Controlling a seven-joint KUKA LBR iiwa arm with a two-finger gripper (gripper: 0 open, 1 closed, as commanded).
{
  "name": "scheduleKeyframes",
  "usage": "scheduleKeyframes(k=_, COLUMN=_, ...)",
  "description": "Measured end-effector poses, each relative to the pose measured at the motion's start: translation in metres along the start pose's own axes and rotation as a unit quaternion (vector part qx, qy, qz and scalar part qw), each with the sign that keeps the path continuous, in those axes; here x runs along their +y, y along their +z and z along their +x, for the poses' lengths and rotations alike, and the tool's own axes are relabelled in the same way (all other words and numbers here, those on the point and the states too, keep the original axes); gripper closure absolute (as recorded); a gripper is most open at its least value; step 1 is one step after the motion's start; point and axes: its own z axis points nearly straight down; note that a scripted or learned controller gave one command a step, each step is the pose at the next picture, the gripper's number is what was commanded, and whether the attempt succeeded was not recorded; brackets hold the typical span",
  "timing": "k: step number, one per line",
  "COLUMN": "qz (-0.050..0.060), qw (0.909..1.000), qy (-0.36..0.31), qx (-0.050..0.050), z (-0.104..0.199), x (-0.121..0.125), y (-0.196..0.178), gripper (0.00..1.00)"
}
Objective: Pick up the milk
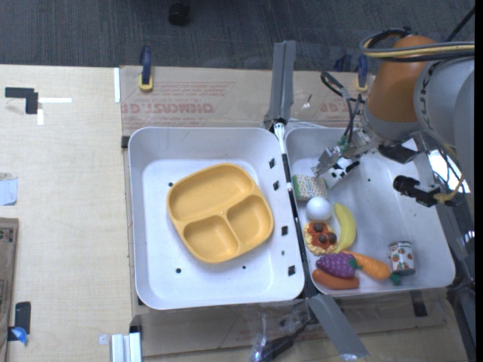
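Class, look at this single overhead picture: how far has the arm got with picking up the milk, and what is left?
Done: the arm has reached into the right bin, and its gripper sits at a small black-and-white item that looks like the milk. In hand: a grasp seems under way, but whether the milk is gripped cannot be told. Left: lifting it clear of the bin. The yellow plate in the left bin plays no part.
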Motion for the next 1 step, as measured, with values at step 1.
scheduleKeyframes(k=1, qz=-0.004, qw=1.0, qy=-0.002, qx=0.002, z=0.0043, x=0.0052, y=-0.0111, gripper=1.0)
